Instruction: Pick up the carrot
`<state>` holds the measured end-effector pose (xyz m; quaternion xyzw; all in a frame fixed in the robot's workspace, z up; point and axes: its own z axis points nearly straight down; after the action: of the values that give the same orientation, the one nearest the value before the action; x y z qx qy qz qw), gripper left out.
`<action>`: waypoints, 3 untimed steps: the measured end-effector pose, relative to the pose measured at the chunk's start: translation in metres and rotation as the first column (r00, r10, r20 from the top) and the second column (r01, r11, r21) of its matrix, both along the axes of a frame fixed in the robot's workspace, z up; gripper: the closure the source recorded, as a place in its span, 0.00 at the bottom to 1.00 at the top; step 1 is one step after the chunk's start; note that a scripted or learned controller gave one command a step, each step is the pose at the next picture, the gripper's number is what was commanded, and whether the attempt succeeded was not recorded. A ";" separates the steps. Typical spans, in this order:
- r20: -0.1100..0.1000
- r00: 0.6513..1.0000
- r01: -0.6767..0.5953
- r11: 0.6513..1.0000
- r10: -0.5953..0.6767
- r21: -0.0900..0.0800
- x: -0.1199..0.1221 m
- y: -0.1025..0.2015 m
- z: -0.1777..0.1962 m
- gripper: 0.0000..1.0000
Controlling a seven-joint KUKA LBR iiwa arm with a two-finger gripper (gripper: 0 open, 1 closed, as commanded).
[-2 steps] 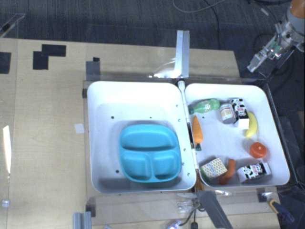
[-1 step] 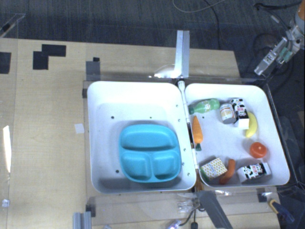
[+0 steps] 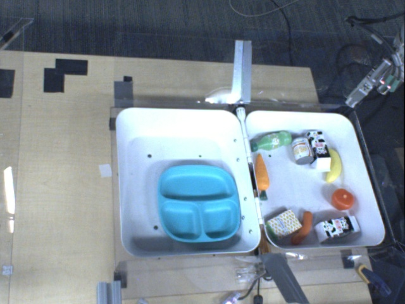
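The pincer hangs beyond the far right corner of the right bin, over the dark floor off the desk; it is small and blurred there, so whether it is open or closed cannot be told, and nothing can be seen in it or touching it.

The carrot lies in the right bin, lengthwise along its left wall, just beside the divider between the two bins, well apart from the pincer; a green packet sits just beyond its far end, near the bin's far left corner.

Also in the right bin: a small jar and a black-and-white carton toward the far edge; a banana just beside them; an orange round fruit toward the right wall; a patterned box, a red sausage-like piece and a second black-and-white carton along the near edge.

The left bin holds a blue divided tray, set toward its near right corner.
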<state>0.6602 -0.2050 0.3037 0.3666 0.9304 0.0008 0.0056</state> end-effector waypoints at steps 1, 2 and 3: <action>0.000 0.997 -0.081 0.997 0.081 0.000 0.004 0.015 0.017 1.00; -0.001 0.991 -0.137 0.991 0.137 0.000 0.003 0.035 0.013 1.00; -0.001 0.983 -0.186 0.983 0.186 -0.002 0.000 0.004 0.003 1.00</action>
<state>0.6605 -0.2009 0.3072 0.2781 0.9605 0.0003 0.0057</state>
